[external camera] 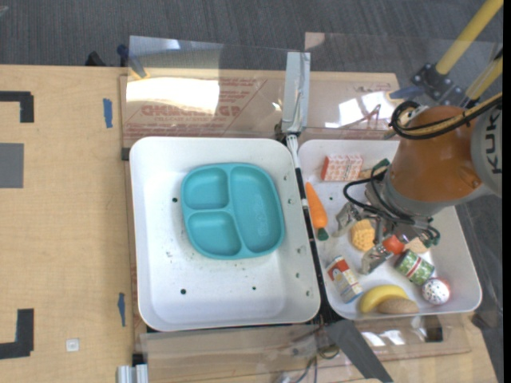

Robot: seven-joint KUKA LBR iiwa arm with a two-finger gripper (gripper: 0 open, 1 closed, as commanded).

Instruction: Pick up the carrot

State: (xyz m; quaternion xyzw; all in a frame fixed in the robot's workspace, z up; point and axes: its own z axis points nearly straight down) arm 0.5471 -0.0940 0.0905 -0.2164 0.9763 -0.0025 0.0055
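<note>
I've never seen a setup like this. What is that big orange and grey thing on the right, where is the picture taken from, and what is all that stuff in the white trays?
One camera fixed above the bench looks down at a slant. The orange-banded grey robot arm reaches in from the right, its gripper low over the right white bin. That bin holds toy food: an orange carrot with a green tip by its left wall, a yellow banana, a red-and-white box. The left white bin holds a teal three-compartment plate. The arm should pick up the carrot, which lies apart from the gripper.
</note>
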